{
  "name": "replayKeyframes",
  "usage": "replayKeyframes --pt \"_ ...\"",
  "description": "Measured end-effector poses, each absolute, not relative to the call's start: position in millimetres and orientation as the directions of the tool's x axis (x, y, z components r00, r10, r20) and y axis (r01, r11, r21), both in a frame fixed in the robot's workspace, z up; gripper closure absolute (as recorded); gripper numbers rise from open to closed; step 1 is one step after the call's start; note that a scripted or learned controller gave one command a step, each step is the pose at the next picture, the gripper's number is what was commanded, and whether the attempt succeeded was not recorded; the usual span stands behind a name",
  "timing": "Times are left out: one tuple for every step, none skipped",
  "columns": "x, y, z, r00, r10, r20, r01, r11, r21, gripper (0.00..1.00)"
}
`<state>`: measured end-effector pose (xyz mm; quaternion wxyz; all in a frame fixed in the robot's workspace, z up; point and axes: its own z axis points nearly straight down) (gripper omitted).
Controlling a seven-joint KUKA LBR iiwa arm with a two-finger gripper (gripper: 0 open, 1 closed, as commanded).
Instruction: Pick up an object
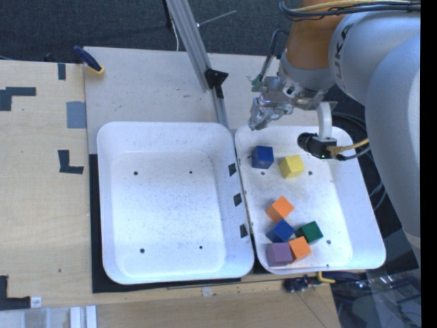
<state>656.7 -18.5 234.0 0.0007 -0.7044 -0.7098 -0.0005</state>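
The right bin (355, 210) holds several small blocks. A blue cube (262, 157) and a yellow cube (291, 166) lie near its far end. Closer to the front sit an orange block (279, 208), a second blue block (280, 231), a green block (311, 231), a smaller orange block (299, 248) and a purple block (278, 254), bunched together. My gripper (260, 121) hangs over the far left corner of that bin, just above and behind the blue cube, with nothing visible between its fingers.
The left bin (116, 183) lies beside the right one. A slanted metal rail (194, 43) runs down to the bins' shared far corner. A blue and yellow tool (89, 59) rests on the bench at the far left. A black cable fitting (315, 144) juts over the right bin.
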Motion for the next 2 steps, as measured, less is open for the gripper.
replayKeyframes --pt "651.9 35 225 -0.007 1.0 0.001 1.0 0.007 -0.003 1.0" --pt "651.0 87 236 -0.007 1.0 0.002 1.0 0.007 -0.001 1.0"
